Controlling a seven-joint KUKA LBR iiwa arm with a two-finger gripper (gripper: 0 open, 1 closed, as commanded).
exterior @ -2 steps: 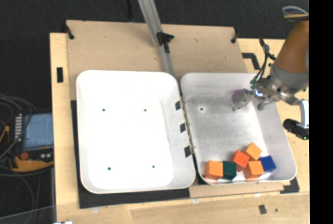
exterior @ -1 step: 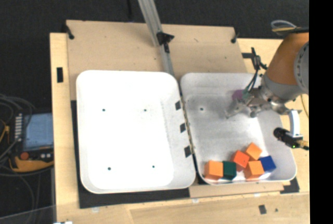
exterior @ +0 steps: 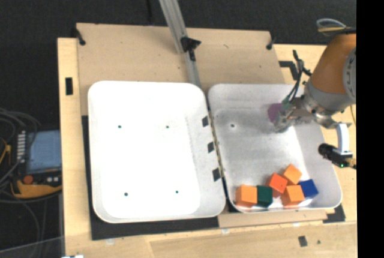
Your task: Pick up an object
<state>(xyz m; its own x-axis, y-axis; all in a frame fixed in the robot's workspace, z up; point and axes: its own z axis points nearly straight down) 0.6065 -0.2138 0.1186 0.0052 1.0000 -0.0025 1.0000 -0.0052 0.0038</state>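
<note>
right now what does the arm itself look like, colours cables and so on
The arm has a rounded orange band above a grey wrist section. Thin dark cables loop along its left side, down toward the small dark gripper. A white bracket with a black fitting sticks out below the wrist.

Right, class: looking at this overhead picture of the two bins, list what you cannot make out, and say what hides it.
1. Small purple object in the right white bin: partly covered by the gripper, so its shape is unclear.
2. Grey arm with the orange band: cut off by the right edge.
3. Cluster of orange, green and blue blocks: they overlap, so hidden sides are unreadable.
</note>
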